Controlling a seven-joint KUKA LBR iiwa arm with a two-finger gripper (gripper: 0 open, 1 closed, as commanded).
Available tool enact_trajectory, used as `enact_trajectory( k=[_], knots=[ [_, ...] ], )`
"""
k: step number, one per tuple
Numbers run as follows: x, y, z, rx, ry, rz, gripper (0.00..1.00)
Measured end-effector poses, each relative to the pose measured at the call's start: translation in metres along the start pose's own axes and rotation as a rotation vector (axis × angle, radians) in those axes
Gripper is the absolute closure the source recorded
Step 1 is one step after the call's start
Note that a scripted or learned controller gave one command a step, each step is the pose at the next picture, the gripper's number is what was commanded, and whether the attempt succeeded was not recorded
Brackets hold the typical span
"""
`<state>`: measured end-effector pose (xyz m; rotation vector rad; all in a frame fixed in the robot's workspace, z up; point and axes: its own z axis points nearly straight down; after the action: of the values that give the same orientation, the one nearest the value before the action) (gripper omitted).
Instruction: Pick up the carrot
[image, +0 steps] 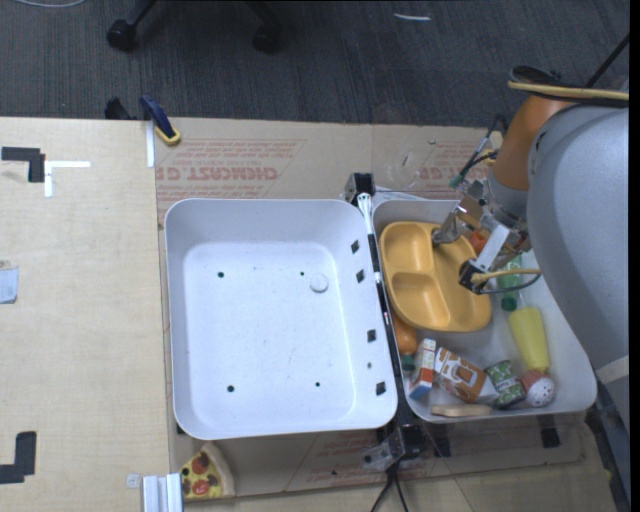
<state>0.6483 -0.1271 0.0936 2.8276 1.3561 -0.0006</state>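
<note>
Two white bins are sitting on the counter as the pincer (472, 255) is hovering, nothing visibly pinched, its spread impossible to tell; an orange piece, likely the carrot (482, 240), is lying just beside it, unlifted.

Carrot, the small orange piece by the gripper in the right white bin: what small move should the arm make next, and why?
Probably a short shift to centre over it, then straight down. The gripper hangs over the right edge of the yellow divided plastic tray, and the small orange carrot peeks out close beside it, partly hidden. Nothing shows it gripped yet.
</note>
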Motion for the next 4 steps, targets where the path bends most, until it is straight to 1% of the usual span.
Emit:
enact_trajectory(
  k=[1,2,3,4],
  knots=[
    [0.014,-0.020,0.000,0.001,-0.011,0.514,0.00],
    [-0.030,-0.075,0.001,0.006,-0.004,0.691,0.00],
    [-0.052,-0.119,-0.007,0.008,0.000,0.695,0.00],
    [-0.043,-0.108,-0.013,0.008,-0.001,0.646,0.00]
  ],
)
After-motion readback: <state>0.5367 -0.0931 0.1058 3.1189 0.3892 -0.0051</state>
